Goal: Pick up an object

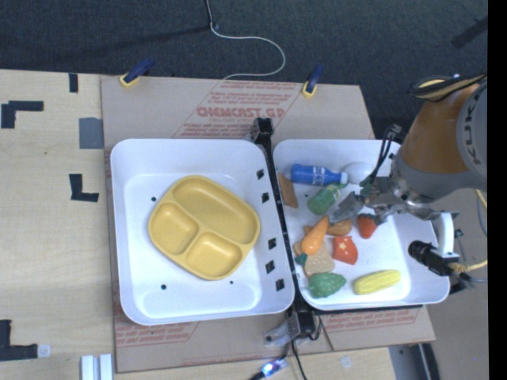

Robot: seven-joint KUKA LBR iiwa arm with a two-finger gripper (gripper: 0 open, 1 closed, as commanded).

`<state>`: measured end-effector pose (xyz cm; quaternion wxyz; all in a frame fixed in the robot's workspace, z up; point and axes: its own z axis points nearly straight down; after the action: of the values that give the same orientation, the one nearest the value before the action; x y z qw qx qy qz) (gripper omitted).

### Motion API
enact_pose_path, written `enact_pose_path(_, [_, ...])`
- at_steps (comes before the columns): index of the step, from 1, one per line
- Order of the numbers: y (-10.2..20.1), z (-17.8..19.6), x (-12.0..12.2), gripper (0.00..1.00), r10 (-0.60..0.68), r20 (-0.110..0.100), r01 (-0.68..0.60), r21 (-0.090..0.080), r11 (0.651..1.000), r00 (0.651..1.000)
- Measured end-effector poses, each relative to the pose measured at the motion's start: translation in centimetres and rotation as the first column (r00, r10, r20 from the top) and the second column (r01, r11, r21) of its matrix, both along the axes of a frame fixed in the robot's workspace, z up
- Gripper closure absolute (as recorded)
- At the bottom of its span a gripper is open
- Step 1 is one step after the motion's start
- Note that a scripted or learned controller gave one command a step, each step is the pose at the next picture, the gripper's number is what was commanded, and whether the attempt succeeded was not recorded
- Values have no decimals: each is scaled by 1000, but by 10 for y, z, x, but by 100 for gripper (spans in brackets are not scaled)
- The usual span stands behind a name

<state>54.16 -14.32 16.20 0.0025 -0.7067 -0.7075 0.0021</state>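
Cardboard (238, 109) sheeting at the bottom edge of the frame, sitting on the tabletop (47, 236), lies nearest the lens, under both bins. At centre left, the left bin (131, 291) holds a yellow divided plate (203, 226), lying flat and alone. Moving right past the black hinge strip, the right bin (424, 291) is crowded with toy food: a blue bottle (317, 174) near its upper left, a green piece (323, 200) just below it, an orange carrot (315, 235) slanting down the left side, a tan slice (318, 263), a green leafy lump (326, 283) at the lower left, a red wedge (345, 249) in the middle, a small red piece (366, 226) beside it, and a yellow corn cob (376, 281) near the lower rim.

From the right of the frame the grey arm (444, 157) reaches in, its pincer (348, 206) low over the cluster, just beside the green piece and above the carrot's top. Whether the pincer is released or clenched cannot be told; the tips blur into the toys.

As a judgement, the approach is made, but no object looks lifted: every toy appears to rest in the bin. Closing, gripping and raising remain.
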Motion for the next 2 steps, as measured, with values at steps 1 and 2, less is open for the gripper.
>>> enact_pose_path(1, [0,-61,0,0,0,6,0,1,1000,1000])
enact_pose_path(2, [0,-77,1,0,-1,6,1,-1,1000,1000])
